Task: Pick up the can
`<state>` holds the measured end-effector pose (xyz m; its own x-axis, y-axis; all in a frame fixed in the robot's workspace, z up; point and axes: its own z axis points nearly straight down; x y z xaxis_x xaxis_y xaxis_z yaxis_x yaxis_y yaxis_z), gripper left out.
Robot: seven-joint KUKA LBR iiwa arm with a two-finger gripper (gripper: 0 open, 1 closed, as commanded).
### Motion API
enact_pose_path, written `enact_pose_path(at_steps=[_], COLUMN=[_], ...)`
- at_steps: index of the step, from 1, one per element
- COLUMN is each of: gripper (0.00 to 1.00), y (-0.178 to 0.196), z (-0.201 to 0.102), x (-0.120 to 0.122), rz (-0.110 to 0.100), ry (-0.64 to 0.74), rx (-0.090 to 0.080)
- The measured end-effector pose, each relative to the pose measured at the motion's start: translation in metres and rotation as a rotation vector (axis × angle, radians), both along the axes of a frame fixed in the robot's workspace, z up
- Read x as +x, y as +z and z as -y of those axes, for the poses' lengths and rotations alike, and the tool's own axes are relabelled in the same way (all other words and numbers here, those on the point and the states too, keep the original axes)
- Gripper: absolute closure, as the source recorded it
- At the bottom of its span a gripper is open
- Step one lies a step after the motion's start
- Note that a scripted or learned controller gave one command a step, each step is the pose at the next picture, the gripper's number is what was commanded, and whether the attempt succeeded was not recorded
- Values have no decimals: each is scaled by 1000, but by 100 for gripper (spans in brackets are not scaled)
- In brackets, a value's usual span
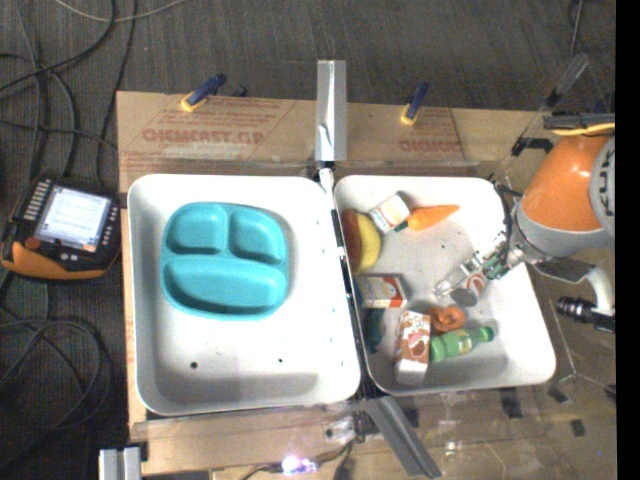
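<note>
A small silvery can (469, 289) with a red mark lies on the floor of the right bin (520, 363), near its right wall. My gripper (462, 276) reaches in from the right and is low over the can, at or just above it. The gripper's metal parts overlap the can, so I cannot tell whether it touches the can. The grey arm with its orange band (565, 188) stands over the bin's right rim.
The right bin also holds a carrot (433, 216), a small box (390, 211), a yellow and red fruit (364, 240), a red-white packet (381, 290), a carton (412, 344), a green bottle (461, 343) and an orange piece (448, 318). A teal divided plate (226, 259) lies in the left bin (150, 368).
</note>
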<state>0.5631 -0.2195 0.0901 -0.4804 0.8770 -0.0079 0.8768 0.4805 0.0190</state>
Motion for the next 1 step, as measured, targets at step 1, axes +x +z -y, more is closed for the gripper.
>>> enact_pose_path(at_steps=[1], gripper=[100], y=[7], z=[2], x=[0], rz=[-2], ry=[-3], rx=[-1])
